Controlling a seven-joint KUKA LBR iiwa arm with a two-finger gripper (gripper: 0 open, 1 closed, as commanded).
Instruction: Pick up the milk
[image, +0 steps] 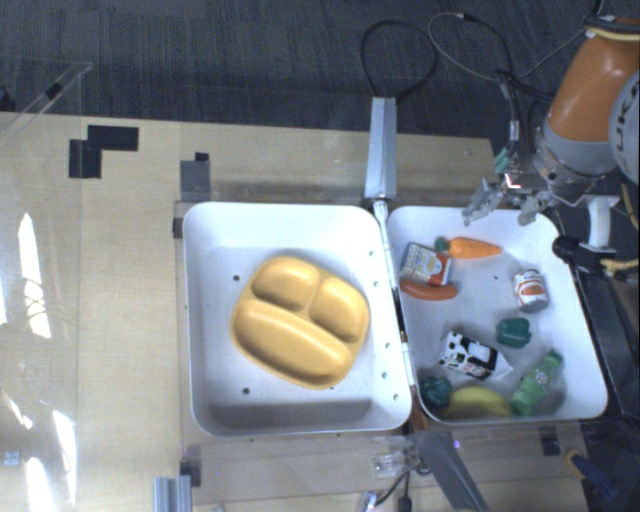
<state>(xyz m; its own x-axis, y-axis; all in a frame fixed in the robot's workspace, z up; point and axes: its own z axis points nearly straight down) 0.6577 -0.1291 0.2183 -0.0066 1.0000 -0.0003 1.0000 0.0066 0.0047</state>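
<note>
- Overhead, the claw (505, 203) hangs above the far rim of the right bin (590, 330), its two fingers spread apart and holding nothing.
- Just below it lies a carrot (470, 248), with a small juice carton (424, 264) and a red sausage (430, 291) beside that.
- The milk (468, 356), a black-and-white cow-patterned carton, lies flat well below the claw, toward the near side of this bin.
- Around the milk: a banana (478, 401), a green bottle (534, 383), a dark green piece (514, 332) and a small can (531, 289).
- Far to the claw's left, the other bin (210, 330) holds a yellow bread loaf (300, 319).
- The grey arm, orange band (592, 90) uppermost, slants down from the upper right.
</note>
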